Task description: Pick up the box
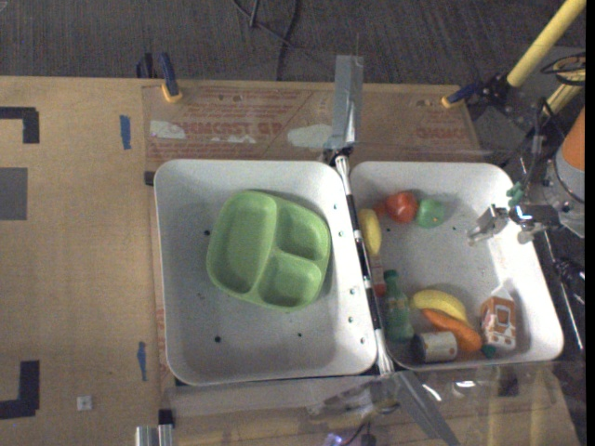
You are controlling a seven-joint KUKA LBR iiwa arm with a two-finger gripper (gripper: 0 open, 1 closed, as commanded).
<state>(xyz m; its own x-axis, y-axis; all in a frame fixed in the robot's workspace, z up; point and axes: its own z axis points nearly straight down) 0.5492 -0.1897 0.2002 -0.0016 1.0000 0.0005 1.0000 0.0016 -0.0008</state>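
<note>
The box (499,321) is a small orange and white carton standing near the front right corner of the right bin (465,179). My gripper (499,219) hovers over the right bin's right side, well behind the box and apart from it. Nothing shows in the gripper's hold.
In the right bin lie a banana (439,300), a carrot (453,330), a small can (435,346), a green bottle (398,307), a yellow fruit (370,230), a red tomato (402,206) and a green apple (429,214). The left bin (186,323) holds a green divided plate (270,247).
</note>
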